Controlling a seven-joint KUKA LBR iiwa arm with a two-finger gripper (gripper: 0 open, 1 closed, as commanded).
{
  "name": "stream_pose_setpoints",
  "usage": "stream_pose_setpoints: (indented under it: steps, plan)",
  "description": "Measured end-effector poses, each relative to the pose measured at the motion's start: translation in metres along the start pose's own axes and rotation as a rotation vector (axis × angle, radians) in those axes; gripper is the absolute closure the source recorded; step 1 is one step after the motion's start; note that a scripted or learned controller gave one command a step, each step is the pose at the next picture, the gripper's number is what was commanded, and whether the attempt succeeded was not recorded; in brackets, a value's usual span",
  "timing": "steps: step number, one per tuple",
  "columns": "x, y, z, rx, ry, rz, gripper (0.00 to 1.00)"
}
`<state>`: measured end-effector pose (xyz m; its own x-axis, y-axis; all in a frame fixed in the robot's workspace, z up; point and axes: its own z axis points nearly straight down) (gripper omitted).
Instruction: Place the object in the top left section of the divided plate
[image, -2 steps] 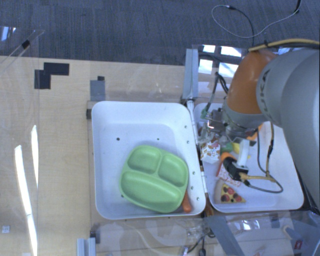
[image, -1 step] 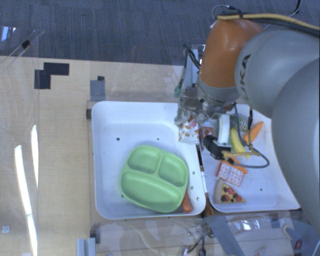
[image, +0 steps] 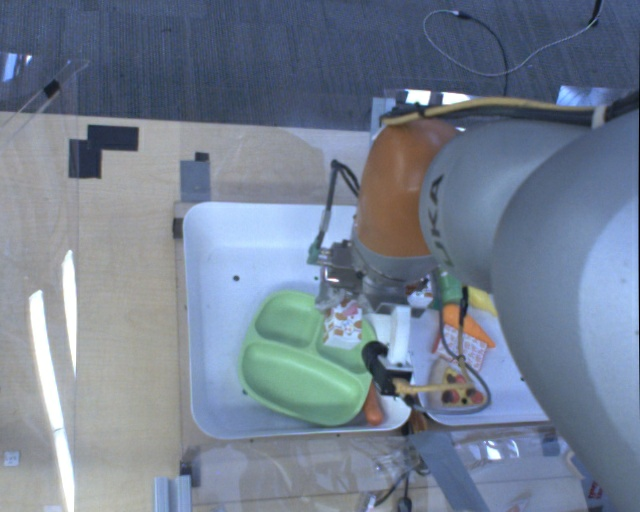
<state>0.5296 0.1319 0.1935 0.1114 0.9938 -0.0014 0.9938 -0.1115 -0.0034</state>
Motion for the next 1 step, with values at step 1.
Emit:
stream_pose_setpoints:
  steps: [1]
  plan:
    - [0.0092, 0.0382, 0.0503, -0.001, 0.001, -0.289, 1.00]
